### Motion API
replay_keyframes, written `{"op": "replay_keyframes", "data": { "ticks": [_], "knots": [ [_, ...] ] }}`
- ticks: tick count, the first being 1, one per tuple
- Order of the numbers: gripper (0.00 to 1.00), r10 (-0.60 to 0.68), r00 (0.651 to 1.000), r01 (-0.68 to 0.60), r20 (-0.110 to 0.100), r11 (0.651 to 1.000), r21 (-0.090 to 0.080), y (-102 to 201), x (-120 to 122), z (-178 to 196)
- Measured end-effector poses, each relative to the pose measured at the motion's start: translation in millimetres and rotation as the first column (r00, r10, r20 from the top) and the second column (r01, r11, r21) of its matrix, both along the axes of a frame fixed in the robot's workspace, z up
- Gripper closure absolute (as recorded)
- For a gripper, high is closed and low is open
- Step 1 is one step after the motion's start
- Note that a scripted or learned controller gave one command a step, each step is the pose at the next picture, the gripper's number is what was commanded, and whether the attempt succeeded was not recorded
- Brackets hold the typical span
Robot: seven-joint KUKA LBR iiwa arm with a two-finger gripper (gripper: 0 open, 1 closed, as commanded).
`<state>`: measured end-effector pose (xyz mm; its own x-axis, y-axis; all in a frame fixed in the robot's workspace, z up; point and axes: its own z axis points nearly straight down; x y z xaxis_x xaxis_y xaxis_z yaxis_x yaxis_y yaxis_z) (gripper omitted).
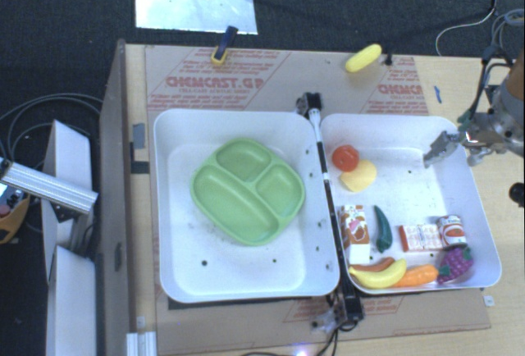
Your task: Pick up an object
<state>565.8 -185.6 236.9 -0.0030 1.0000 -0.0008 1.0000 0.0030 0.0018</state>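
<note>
Gripper (444, 146) over far right edge of right bin (484, 219), jaw state impossible to tell, nothing visibly held. Inside that bin: red tomato (344, 156) touching pale yellow lemon-like piece (359, 176) at far left; dark green pepper (382, 229) mid-bin; banana (379, 274), carrot (420, 275), purple grapes (456, 262) along near wall. Green divided plate (248, 191) in left bin (176, 264).

On the cardboard sheet (271, 71) beneath my two bins I can read red print: "CHEMCAST GP" above the left bin, and the same wording again, partly cut off, above the right bin. The small cartons in the right bin, one white and red (354, 233) and another beside the can (422, 237), carry printing too small for me to make out.
</note>
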Motion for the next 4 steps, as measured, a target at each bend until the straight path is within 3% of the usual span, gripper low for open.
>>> {"op": "replay_keyframes", "data": {
  "ticks": [1,2,3,4],
  "knots": [
    [0.00,-0.002,1.000,0.002,-0.009,1.000,0.005,43,-83,-28],
    [0.00,-0.006,1.000,0.006,0.025,1.000,-0.008,76,-49,-128],
    [0.00,0.003,1.000,-0.003,0.006,1.000,-0.002,59,8,-134],
    [0.00,0.004,1.000,-0.004,0.010,1.000,-0.003,32,94,-151]
  ]
}}
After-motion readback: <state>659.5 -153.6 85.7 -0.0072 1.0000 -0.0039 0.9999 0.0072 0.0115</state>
